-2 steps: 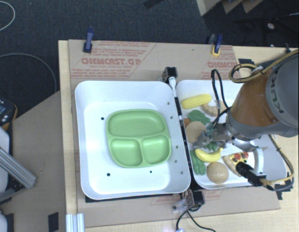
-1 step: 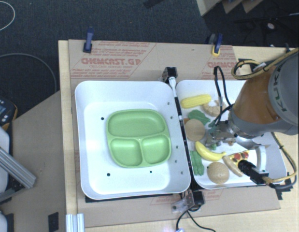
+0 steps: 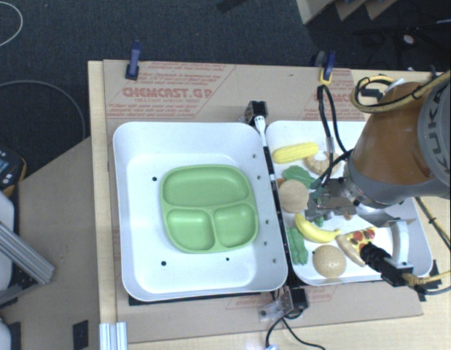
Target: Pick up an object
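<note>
Here, in the camera view, the arm (image 3: 396, 148) reaches in from the right over the right bin (image 3: 422, 250), its gripper (image 3: 328, 204) low among the toy food — whether it is released or clenched I cannot tell, the wrist hides it. Just beneath lies the banana (image 3: 316, 230), with a round potato-like ball (image 3: 328, 261) nearer the front, a pizza slice (image 3: 354, 242) beside it and a corn cob (image 3: 295, 152) farther back. The left bin (image 3: 138, 210) holds a green divided tray (image 3: 209, 208). To grasp well, I judge it should centre on the banana — apart from its neighbours — before closing.
</note>
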You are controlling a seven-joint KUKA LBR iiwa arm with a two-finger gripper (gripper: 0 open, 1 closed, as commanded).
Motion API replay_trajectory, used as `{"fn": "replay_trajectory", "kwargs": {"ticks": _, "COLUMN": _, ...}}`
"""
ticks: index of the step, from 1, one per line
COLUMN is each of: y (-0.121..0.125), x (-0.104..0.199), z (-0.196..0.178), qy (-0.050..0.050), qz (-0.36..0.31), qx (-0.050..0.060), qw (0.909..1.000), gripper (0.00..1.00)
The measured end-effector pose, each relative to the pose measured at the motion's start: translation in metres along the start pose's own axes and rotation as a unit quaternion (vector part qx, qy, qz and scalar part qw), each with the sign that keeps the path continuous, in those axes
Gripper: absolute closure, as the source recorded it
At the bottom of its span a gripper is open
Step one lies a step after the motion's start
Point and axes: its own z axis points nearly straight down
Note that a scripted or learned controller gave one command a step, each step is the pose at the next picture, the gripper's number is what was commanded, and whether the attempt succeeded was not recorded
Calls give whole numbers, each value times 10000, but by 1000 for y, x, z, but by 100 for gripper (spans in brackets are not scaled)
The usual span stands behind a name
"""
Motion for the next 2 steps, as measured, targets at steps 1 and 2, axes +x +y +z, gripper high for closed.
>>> {"fn": "replay_trajectory", "kwargs": {"ticks": 1, "y": 37, "x": 35, "z": 5, "qy": -10, "qz": 6, "qx": 18, "qw": 10000, "gripper": 100}}
{"fn": "replay_trajectory", "kwargs": {"ticks": 2, "y": 18, "x": 90, "z": -112, "qy": 9, "qz": -14, "qx": -27, "qw": 10000, "gripper": 100}}
